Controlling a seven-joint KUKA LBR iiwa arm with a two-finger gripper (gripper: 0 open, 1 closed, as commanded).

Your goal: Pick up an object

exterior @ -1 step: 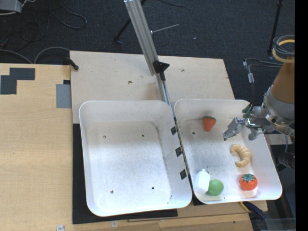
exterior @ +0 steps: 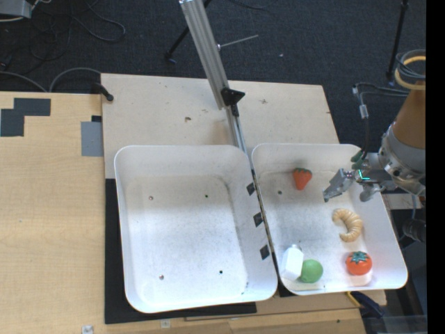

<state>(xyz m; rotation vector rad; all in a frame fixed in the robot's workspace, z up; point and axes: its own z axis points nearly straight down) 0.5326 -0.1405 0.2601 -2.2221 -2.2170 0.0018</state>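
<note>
Four objects are lying in the right bin (exterior: 389, 273) | gripper (exterior: 353, 185) is hovering spread and empty, croissant (exterior: 348, 224) at its 6 o'clock | risk: curved pastry slipping sideways between closing fingers

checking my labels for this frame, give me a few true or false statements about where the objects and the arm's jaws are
1. All the objects lie in the right bin. True.
2. The strawberry touches the croissant. False: they lie well apart.
3. The green ball sits beside the white block. True.
4. The gripper is above the left bin. False: it is above the right bin.
5. The tomato lies at the bin's far edge. False: near corner.
</note>
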